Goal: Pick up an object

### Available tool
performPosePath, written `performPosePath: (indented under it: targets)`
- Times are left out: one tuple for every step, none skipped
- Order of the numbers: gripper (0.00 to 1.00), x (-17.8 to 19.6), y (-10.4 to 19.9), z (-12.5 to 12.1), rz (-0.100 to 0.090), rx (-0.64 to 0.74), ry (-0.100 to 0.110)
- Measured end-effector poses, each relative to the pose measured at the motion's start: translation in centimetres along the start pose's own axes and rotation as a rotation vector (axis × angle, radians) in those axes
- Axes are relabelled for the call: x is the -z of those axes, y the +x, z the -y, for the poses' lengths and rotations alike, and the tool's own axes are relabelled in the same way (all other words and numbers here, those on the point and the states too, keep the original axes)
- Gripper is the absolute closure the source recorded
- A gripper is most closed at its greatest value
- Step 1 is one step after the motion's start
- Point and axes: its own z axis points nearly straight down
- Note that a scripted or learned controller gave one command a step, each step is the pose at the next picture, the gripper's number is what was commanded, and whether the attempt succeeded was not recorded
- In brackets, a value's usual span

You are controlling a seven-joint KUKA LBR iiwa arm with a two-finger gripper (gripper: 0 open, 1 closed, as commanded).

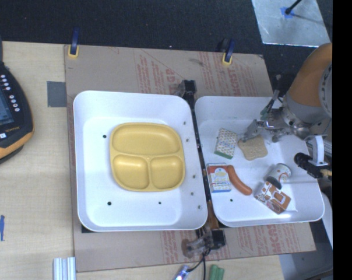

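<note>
Your gripper [252, 132] sits low in the right bin [222, 214], touching the tan bread slice [253, 149]; whether it is released or clenched you cannot tell from here. Nothing looks lifted yet. The sausage [240, 182], green packet [225, 143] and can [279, 172] lie nearby, so the pick remains undone.

left bin [88, 156]: white
divided plate [147, 156]: pale yellow
right bin [304, 203]: white
small packet [225, 143]: green and white speckle
bread slice [253, 149]: tan
carton [219, 178]: red and white
sausage [240, 182]: orange-red
wrapped pack [273, 198]: brown and white
arm [307, 86]: grey, orange band
bench [30, 214]: light wood
</note>
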Motion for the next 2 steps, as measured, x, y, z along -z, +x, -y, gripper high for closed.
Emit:
performPosePath:
  targets:
    - [0.0, 0.0, 4.7, 3.4, 0.002, 0.002, -0.001]
    - [1.0, 1.2, 4.7, 3.3, 0.001, 0.004, -0.001]
